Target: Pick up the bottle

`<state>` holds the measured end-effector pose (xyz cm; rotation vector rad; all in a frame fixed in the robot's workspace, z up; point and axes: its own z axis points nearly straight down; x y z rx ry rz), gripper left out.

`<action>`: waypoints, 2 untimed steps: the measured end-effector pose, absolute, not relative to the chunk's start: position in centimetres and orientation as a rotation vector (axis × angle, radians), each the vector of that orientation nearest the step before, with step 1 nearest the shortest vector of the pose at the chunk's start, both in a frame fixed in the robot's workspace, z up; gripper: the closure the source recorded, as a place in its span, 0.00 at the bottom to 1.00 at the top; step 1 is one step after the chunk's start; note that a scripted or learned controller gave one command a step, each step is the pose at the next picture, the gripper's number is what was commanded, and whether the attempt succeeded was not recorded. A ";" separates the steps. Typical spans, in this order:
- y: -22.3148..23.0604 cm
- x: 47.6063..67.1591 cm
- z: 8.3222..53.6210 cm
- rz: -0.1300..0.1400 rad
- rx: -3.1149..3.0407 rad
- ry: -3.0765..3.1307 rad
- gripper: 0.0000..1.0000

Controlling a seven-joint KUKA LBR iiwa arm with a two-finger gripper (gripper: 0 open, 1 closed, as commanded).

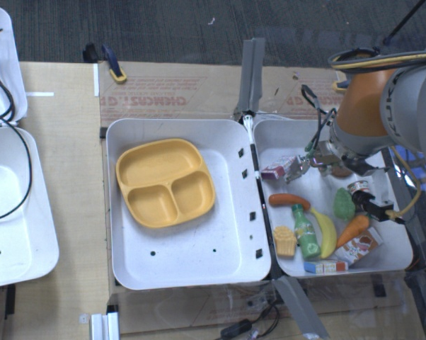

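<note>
Bins are sitting side by side on a wooden bench, seen from above at a slant. The left bin is holding a yellow divided plate in its upper left part, turned at a slight angle, and bare white floor is running around the plate below it and along the right wall. The right bin is crowded. The bottle, green with a yellow cap, is lying on the floor of this bin, pointing up and down in the view, low and left of centre. A banana is pressing against its right side, a piece of corn is lying just beside it on the left near the bin's left wall, and a red sausage is lying across just above its cap. A small flat box is resting just below it by the front rim. Farther right, a green pepper and a carrot are sitting near the right wall. The grey arm with its orange band is reaching in from the right, and the gripper is hanging over the upper part of the right bin, beside a small wrapped packet, well apart from the bottle. Whether it is open or closed I cannot tell, and nothing is visibly held in it.
</note>
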<state>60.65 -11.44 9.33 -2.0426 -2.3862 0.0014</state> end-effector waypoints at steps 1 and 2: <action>-11.5 60.7 10.3 0.001 -2.048 -2.384 1.00; -11.5 60.7 10.3 0.001 -2.047 -2.384 0.00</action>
